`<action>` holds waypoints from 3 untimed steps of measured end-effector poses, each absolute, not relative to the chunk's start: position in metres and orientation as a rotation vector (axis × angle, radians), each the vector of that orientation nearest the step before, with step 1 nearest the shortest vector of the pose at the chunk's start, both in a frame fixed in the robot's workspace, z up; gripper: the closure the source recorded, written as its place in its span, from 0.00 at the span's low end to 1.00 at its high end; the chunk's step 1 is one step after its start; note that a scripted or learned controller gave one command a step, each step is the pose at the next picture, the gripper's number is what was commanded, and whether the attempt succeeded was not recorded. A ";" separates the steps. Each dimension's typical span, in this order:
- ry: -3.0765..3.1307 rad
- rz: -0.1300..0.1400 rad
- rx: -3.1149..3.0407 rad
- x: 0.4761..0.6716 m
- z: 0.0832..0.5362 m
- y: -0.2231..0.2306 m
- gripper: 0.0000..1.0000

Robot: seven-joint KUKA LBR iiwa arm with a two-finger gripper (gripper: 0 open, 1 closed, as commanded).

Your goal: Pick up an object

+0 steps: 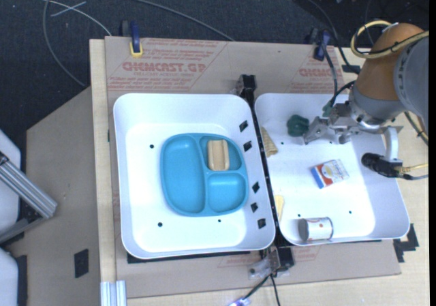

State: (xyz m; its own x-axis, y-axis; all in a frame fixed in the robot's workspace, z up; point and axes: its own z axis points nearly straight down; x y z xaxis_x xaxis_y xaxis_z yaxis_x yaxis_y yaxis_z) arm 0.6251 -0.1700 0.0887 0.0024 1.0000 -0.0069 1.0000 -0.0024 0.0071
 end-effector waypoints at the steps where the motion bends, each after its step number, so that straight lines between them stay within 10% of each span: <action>1: 2.220 0.003 2.220 0.624 0.097 -0.166 1.00; 3: 2.219 0.004 2.217 0.622 0.203 -0.163 1.00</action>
